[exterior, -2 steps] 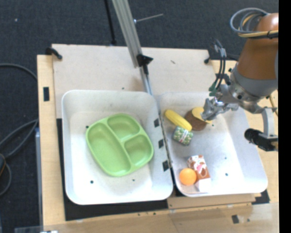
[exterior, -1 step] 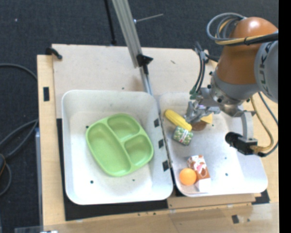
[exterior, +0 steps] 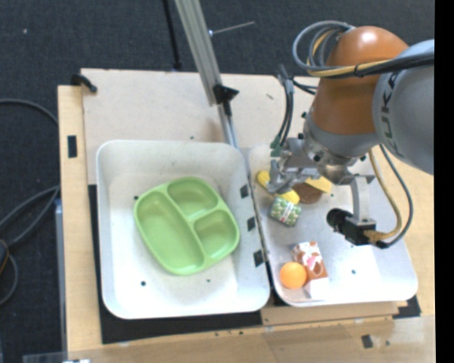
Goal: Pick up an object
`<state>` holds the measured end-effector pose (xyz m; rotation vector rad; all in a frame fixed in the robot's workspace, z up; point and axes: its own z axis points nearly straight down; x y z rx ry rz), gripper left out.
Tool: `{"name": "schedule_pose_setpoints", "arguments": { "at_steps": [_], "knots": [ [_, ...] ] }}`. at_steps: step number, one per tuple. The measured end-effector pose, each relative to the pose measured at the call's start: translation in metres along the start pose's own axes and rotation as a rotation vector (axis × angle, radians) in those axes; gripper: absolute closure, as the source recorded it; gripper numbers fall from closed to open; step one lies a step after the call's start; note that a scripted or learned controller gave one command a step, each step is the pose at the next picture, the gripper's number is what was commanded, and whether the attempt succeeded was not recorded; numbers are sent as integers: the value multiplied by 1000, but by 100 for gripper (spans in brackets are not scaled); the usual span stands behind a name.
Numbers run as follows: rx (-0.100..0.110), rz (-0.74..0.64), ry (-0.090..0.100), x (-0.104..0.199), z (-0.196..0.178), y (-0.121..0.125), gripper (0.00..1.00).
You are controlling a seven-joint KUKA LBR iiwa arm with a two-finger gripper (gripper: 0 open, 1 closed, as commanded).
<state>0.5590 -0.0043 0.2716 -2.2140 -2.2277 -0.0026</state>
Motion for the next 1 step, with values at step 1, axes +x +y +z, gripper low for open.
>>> {"name": "schedule_pose_setpoints", "arguments": {
  "at_steps": [1],
  "knots": [
    [1, 0, -1, 44, 12, -11, 100]
  ]
}}
